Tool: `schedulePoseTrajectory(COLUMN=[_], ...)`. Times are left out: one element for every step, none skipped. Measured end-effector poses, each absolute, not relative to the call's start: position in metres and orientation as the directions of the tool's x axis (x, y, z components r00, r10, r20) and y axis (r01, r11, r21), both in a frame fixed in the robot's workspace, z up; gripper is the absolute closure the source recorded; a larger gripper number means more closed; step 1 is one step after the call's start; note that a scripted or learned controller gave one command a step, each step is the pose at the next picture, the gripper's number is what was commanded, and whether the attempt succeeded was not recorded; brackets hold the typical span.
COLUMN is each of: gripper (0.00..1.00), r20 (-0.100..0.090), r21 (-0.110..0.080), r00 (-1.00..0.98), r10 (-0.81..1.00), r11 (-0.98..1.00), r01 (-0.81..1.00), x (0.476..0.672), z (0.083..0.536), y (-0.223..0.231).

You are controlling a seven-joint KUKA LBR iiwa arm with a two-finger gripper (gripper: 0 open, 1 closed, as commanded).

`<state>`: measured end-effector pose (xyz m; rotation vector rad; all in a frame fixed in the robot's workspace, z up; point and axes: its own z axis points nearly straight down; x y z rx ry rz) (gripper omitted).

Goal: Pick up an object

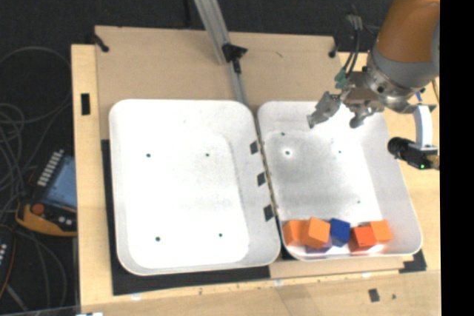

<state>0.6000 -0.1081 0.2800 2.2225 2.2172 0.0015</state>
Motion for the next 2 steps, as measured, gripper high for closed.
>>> schedulePoseTrajectory(gripper=[0.00,0.00], r20=[0.001,-0.004], r21=[-0.008,0.001], r00=[0.002,0.006], r10=[1.000,1.000], r11=[-0.002,-0.006], r01=[1.000,1.000], x=[0.547,0.520], z=[0.213,0.219], y=[-0.090,-0.146])
